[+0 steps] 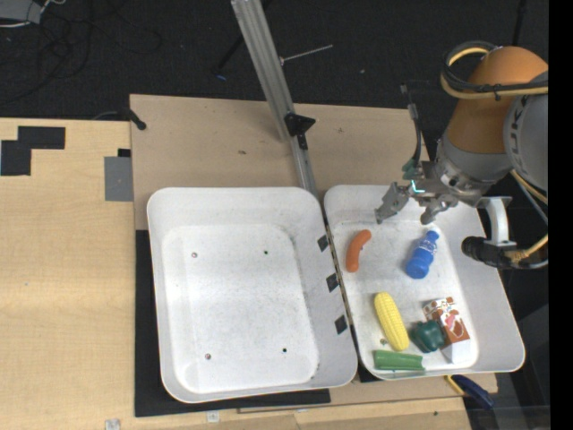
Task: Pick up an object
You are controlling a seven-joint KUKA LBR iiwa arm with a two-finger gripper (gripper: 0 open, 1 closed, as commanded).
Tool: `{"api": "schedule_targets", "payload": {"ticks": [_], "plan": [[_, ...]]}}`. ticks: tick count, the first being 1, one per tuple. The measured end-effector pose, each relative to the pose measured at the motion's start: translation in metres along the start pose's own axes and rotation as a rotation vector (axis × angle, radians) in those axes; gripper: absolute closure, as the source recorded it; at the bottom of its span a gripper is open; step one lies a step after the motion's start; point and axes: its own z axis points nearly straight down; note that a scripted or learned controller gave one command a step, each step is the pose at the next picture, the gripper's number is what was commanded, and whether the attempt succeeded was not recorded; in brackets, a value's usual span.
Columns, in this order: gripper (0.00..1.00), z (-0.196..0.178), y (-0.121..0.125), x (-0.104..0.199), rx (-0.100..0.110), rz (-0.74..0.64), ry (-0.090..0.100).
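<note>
- I see the hand (pixel 414 206) hanging over the top of the right bin (pixel 488 352), at about 12 o'clock of that bin's floor, with the grey arm and its orange band reaching in from 3 o'clock.
- Its 2 fingers (pixel 390 204) are spread apart and I see nothing between them.
- In the right bin I count 6 things. An orange sausage-shaped toy (pixel 357 249) lies at about 9 o'clock, near the wall shared with the left bin.
- A blue bottle (pixel 422 255) with a white cap lies tilted near the bin's centre, just below the hand and apart from it.
- A yellow corn cob (pixel 390 320) lies at about 6 o'clock, running lengthwise down the bin.
- A dark green lump (pixel 428 336) sits just beside the corn cob at its 3 o'clock.
- A small red and white packet (pixel 448 322) lies at about 4 o'clock, touching the dark green lump; it carries printing, but I cannot read any of it at this size.
- A green stick-shaped piece (pixel 397 360) lies flat along the bin's near wall at 6 o'clock, just under the corn cob.
- The left bin (pixel 170 209) sits side by side with the right one on the tabletop (pixel 63 267).
- I can make out no brand or label on the blue bottle.
</note>
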Motion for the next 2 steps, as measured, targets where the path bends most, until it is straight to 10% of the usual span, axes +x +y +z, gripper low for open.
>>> {"api": "schedule_targets", "payload": {"ticks": [2], "plan": [[0.0,0.042,-0.003,0.0,0.0,0.0,-0.001]]}}
